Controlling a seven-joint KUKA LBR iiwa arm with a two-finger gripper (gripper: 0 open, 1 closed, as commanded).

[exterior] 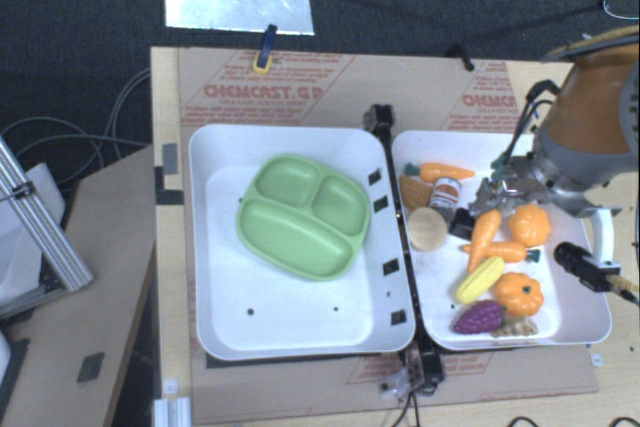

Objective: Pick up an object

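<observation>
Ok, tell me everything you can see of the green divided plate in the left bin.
The green divided plate is a pale green, matte, plastic-looking tray with rounded corners and three compartments: one long section along its lower-left side and two smaller ones toward the upper right. It lies flat and right side up on the floor of the left bin, turned at a slant to the bin's walls, roughly in the upper middle. Nothing lies in its compartments. It looks whole and clean.
</observation>
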